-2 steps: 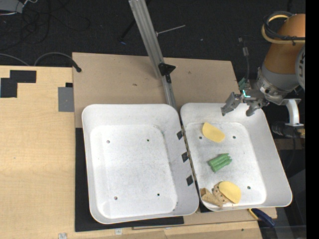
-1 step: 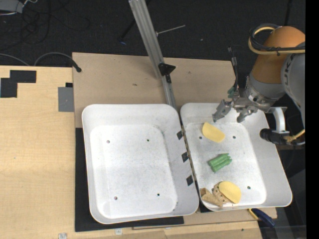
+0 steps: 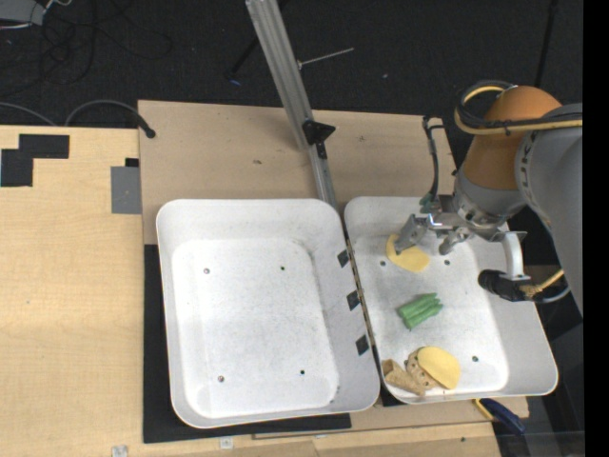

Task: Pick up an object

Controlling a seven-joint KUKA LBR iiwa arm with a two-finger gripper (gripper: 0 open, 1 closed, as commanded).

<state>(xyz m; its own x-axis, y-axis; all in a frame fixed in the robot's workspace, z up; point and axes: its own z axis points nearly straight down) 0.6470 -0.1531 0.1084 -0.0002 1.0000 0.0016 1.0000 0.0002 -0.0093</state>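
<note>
You have two white bins: one on the left [image 3: 252, 312] and one on the right [image 3: 519, 350]. Count four objects in the right bin: two yellow pieces [image 3: 409, 256] [image 3: 439, 366], one green piece [image 3: 420, 309] and one tan piece [image 3: 403, 378].

White bins [image 3: 190, 227]; yellow piece [image 3: 411, 258], green piece [image 3: 420, 309], yellow-and-tan pile [image 3: 425, 370]; orange-banded grey arm [image 3: 504, 150].

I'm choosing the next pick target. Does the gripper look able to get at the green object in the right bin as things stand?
Probably yes. The green object lies alone on the floor of the right bin, apart from the yellow piece under the gripper and the pile near the front rim; nothing covers it.
</note>
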